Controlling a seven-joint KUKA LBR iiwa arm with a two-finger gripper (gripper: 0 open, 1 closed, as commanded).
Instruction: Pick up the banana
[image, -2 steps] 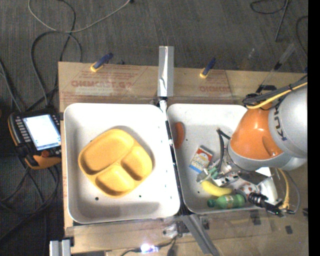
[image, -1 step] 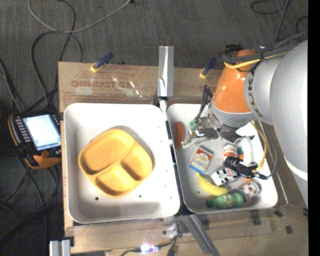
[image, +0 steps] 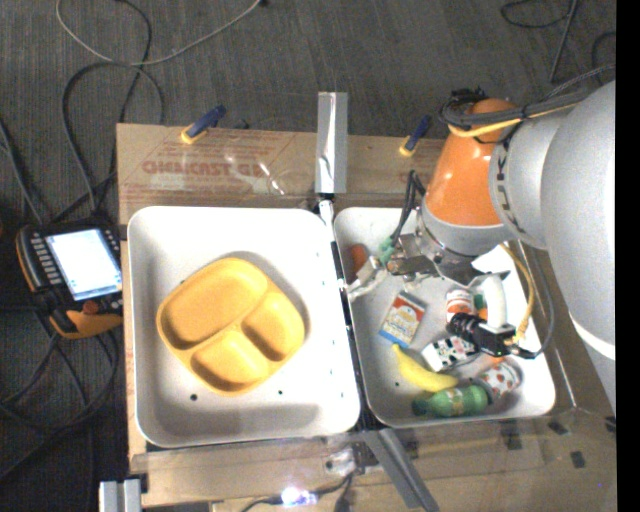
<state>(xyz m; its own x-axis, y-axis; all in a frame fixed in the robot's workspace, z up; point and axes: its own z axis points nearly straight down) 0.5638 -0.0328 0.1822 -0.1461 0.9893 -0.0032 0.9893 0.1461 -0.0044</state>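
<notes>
The banana (image: 424, 374) lies in the right bin (image: 540, 395) near its front, yellow and curved, between a small blue and red box (image: 402, 319) and a green bottle (image: 455, 401). The arm reaches in from the right, its orange band over the bin's back half. My gripper (image: 405, 267) hangs below the wrist near the bin's back left, above and behind the banana and apart from it. Nothing shows held in it.
The right bin also holds a card box (image: 443, 351), a red and white can (image: 502, 375), a white cup (image: 460, 300) and small orange (image: 358, 258) and green (image: 385, 245) items at the back left. A yellow divided plate (image: 232, 322) sits in the left bin (image: 150, 400).
</notes>
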